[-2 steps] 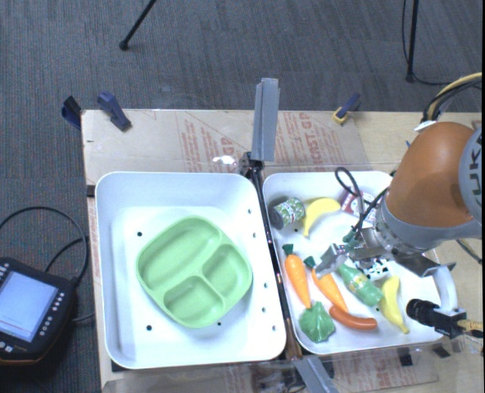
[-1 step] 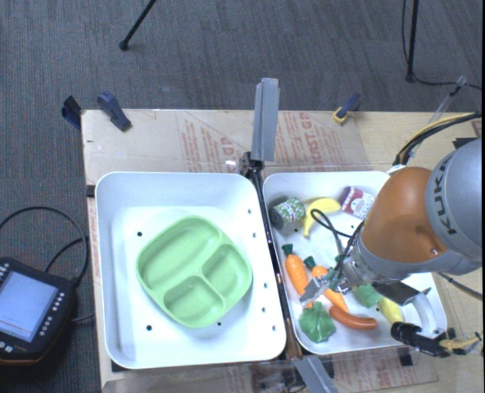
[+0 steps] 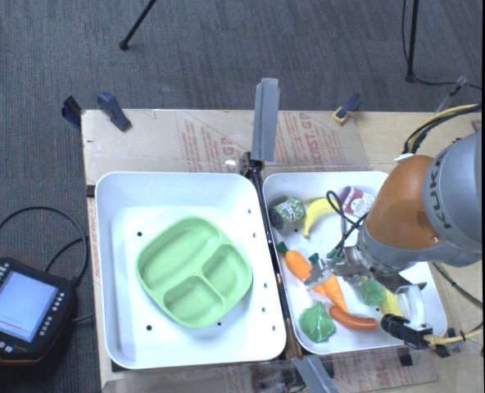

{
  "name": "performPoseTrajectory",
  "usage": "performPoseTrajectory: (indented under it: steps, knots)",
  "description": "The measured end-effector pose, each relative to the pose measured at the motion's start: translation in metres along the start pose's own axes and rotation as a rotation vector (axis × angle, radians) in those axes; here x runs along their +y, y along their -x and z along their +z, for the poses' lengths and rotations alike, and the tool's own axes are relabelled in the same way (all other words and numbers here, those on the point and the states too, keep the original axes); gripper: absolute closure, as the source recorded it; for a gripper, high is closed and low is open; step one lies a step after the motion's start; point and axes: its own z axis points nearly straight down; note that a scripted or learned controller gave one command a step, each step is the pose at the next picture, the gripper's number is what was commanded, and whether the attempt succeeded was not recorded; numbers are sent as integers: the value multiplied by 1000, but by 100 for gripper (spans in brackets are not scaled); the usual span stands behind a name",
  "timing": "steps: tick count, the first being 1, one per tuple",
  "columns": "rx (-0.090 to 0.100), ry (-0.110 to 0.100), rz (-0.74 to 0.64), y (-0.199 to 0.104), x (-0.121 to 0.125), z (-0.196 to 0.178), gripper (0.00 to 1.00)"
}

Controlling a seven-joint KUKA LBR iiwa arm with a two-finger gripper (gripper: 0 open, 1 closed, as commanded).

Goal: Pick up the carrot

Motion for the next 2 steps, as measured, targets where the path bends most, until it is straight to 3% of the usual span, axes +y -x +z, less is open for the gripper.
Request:
performPoseTrajectory:
  steps: [1, 2]
  knots:
    - [2, -4, 6, 1, -1, -8, 100]
    - [-2, -2, 175, -34, -6, -127, 100]
